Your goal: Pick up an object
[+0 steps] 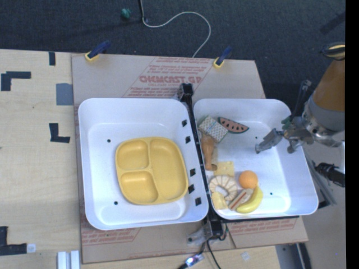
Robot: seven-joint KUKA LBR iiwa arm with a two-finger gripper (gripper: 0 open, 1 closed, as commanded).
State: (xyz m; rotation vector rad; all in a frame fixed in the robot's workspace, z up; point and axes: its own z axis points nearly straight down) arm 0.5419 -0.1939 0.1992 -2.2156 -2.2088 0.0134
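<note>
Banana (251, 202) lies well below fingers (268, 143); their opening cannot be told.

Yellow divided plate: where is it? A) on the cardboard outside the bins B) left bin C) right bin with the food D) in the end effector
B: the yellow divided plate lies flat in the left bin, while the toy food, such as the orange and banana, sits in the right bin.

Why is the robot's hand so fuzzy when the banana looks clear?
In the camera view, the hand is smeared and soft-edged, likely motion blur; the banana and yellow tray look sharp, and the white bins are bright with faint shadows.
</note>
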